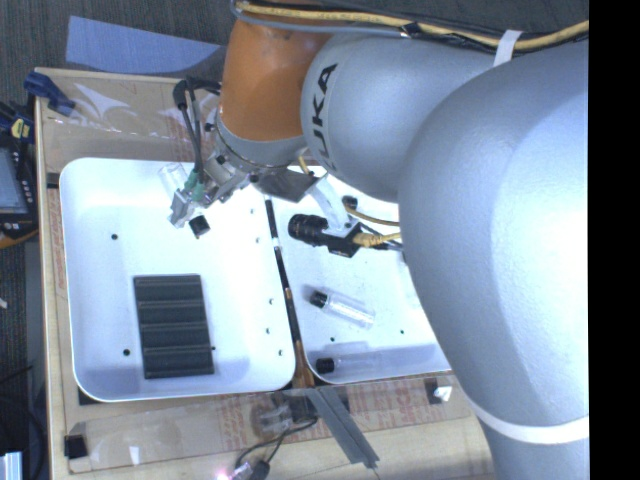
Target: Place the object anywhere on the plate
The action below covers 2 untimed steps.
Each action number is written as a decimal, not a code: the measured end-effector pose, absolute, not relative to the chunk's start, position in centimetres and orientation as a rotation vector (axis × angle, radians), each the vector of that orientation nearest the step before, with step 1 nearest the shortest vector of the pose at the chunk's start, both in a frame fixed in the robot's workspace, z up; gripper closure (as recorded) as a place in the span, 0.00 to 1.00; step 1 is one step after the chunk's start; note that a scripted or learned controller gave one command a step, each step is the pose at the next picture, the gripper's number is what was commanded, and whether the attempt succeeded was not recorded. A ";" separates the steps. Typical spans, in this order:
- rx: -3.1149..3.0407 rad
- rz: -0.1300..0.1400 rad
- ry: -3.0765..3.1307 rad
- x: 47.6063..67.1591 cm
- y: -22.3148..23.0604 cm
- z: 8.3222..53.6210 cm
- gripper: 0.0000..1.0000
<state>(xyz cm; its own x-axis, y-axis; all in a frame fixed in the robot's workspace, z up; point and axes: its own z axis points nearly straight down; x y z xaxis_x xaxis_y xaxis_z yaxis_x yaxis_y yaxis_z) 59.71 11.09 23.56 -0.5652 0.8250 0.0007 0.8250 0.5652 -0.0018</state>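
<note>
Tool (190, 208) over left bin (90, 268) — grip state unclear — well above dark ribbed plate (174, 326).

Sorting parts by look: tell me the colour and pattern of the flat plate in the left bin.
Dark grey-black plate, ribbed in horizontal bands; camera view.

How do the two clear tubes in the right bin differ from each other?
The upper clear tube lies out in the bin's floor, tilted diagonally; the lower clear tube lies almost level along the front wall of the right bin. The upper one shows its whole length, while the lower one runs under the arm. Both are transparent with a dark cap at the left end.
</note>
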 end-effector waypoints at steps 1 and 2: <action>-1.771 0.005 -2.591 53.8 0.1 19.1 1.00; -1.676 0.006 -2.653 47.6 7.0 19.1 1.00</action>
